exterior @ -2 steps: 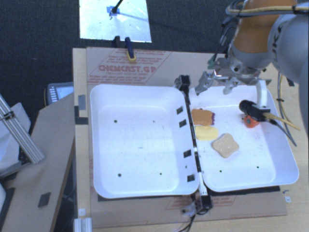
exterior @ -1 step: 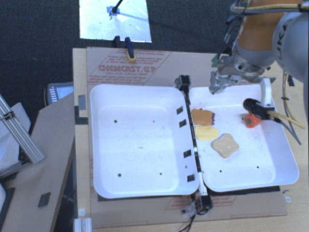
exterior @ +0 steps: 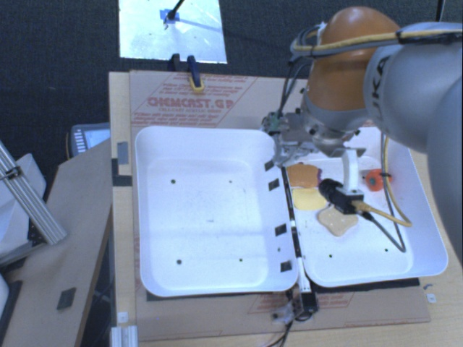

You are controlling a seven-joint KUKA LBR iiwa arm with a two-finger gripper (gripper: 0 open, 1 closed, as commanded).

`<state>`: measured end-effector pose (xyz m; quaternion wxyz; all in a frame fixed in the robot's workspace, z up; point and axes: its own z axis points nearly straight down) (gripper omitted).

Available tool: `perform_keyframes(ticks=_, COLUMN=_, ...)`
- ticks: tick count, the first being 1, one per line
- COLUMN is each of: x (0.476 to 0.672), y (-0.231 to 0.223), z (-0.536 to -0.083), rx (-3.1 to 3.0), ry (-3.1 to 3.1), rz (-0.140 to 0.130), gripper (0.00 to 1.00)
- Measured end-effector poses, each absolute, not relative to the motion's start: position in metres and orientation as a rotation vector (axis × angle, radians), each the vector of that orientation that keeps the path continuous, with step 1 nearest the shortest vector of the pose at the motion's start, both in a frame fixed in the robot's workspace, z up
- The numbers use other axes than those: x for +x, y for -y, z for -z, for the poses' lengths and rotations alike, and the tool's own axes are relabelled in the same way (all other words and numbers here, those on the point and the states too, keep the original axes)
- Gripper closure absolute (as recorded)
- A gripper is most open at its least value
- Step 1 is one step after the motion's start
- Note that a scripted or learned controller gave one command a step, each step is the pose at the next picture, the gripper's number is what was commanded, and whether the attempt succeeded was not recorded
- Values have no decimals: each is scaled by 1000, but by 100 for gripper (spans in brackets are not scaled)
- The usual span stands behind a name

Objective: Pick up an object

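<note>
My gripper (exterior: 284, 152) hangs low over the near-left part of the right bin (exterior: 405, 259), close to the divide between the two bins. Just beside and below it lies an orange-brown flat piece (exterior: 304, 176), partly overlapping a yellow flat piece (exterior: 310, 199). A tan toast-shaped piece (exterior: 338, 223) lies nearer the front. A small red-orange object (exterior: 373, 180) sits to the right, partly behind the arm's cable. The gripper's underside is hidden by the wrist, so I cannot see whether anything is in its grasp.
The left bin (exterior: 210, 208) is to the left of the gripper. The raised rims where the bins meet (exterior: 289, 215) run just under the gripper. A yellow-and-blue clamp (exterior: 194, 74) stands at the bench's far edge. The big grey arm (exterior: 412, 71) covers the right bin's back.
</note>
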<state>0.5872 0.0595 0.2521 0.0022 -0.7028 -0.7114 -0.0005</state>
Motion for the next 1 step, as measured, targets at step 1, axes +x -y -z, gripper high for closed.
perform_keyframes(ticks=1, x=526, y=-54, z=-390, rx=-2221, ry=2234, rz=23, gripper=100)
